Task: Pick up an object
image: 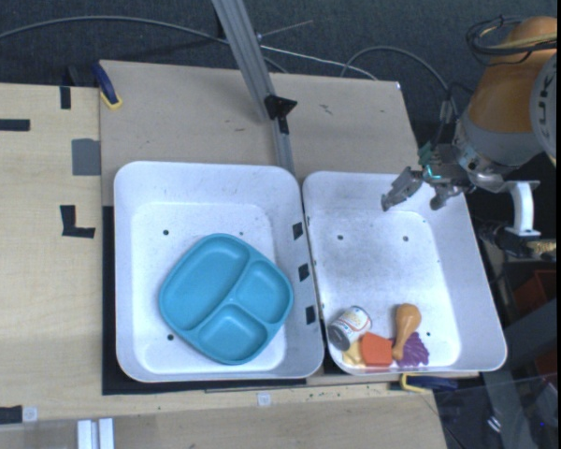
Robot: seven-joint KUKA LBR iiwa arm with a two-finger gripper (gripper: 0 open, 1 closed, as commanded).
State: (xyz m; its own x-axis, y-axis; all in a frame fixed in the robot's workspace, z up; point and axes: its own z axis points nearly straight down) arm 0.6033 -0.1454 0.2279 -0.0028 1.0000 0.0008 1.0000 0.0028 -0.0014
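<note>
My gripper (417,195) hangs over the far right corner of the right bin (374,251), fingers spread open with nothing between them. The small objects lie together at that bin's near edge, well away from the gripper: a small can (350,324), an orange block (376,350), a tan drumstick-shaped toy (406,324) and a purple grape cluster (414,351). A yellowish piece (353,353) sits under the can and beside the orange block.
The left bin (140,251) holds a blue divided plate (226,297). A grey metal post (248,50) slants up from the bench behind the bins. Cables run across the dark floor at the top.
</note>
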